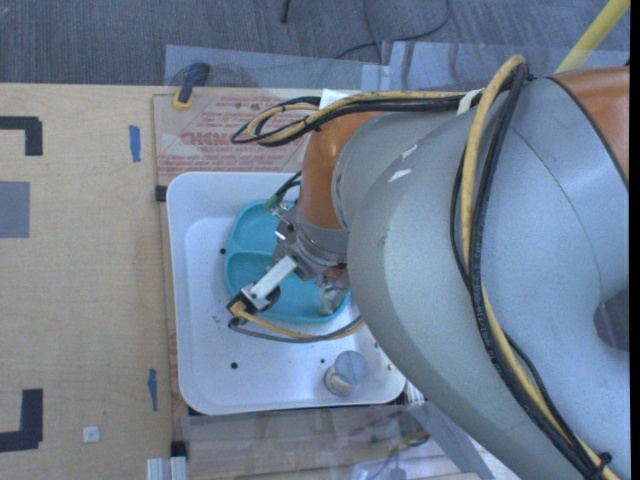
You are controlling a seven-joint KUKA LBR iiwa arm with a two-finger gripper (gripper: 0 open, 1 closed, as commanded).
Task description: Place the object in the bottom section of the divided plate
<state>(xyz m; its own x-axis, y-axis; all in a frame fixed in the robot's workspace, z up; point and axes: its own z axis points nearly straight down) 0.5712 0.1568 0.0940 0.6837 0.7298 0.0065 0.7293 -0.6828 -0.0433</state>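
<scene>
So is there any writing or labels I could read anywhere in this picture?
Red print on the brown board behind the white bin: too blurred to read.
No other words, numbers or brands are legible; the blue tape on the bench carries no text.

The divided plate (pixel 250 253) lay in the bin (pixel 200 358) on the surface (pixel 80 298), toward the bin's far side, with the arm (pixel 480 268) reaching over it from the right and a small object (pixel 347 373) near the bin's front edge.
</scene>
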